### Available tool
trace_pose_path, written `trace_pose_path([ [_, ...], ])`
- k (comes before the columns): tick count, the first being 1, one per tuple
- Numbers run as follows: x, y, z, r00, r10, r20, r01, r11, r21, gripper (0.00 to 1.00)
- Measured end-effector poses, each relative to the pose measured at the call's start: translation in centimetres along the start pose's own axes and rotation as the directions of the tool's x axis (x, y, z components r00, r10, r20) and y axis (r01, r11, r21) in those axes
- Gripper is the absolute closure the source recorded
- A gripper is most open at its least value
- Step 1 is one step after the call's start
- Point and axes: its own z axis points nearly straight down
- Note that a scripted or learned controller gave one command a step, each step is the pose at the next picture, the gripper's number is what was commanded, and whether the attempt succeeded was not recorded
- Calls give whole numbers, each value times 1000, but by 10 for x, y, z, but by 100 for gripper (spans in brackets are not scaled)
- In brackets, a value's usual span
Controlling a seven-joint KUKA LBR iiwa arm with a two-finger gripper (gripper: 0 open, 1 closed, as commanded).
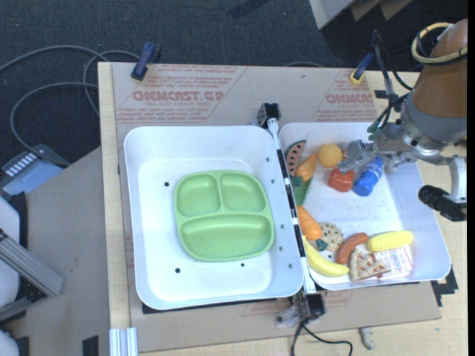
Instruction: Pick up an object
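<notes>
My gripper (364,159) hangs low over the back of the right bin (427,228), at the end of the grey arm with its orange band (439,87). Right beneath it lie a blue bottle-like toy (369,179) and a red toy (341,180), both touching or nearly touching the gripper's tip. An orange ball (330,154) sits just to the gripper's left. I see nothing lifted off the bin floor.
Along the right bin's left wall lie a watermelon slice (295,154), a carrot (309,224) and a banana (326,263). A cookie (330,236), a sausage (350,245), a yellow corn (391,239) and a packaged snack (380,262) crowd the front. The left bin (148,199) holds a green divided plate (223,215).
</notes>
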Motion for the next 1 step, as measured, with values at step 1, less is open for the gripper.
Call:
trace_pose_path([
  [1,-35,0,129,1000,1,0,-1,1000,0,0],
])
